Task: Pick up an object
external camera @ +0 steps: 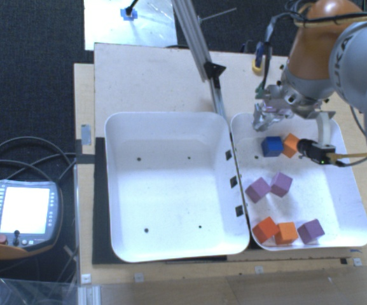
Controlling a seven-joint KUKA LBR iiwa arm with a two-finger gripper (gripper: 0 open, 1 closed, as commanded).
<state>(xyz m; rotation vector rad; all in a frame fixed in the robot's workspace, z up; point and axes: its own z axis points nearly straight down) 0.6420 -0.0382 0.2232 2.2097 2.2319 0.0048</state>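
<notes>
The right bin [355, 221] holds several small cubes. A blue cube [272, 146] and an orange cube [290, 145] lie side by side near its back. Two purple cubes [257, 189] [281, 184] rest mid-bin. At the front sit two orange cubes [266, 228] [286, 232] and a purple cube [311, 230]. My gripper [266, 119] hangs over the back left part of the right bin, just above and behind the blue cube, with nothing visible between its fingers.
The left bin [116, 189] lies beside the right one, sharing a middle wall. A slanted metal pole [196, 40] crosses above the back of the bench. A teach pendant [21, 218] lies on the floor at far left.
</notes>
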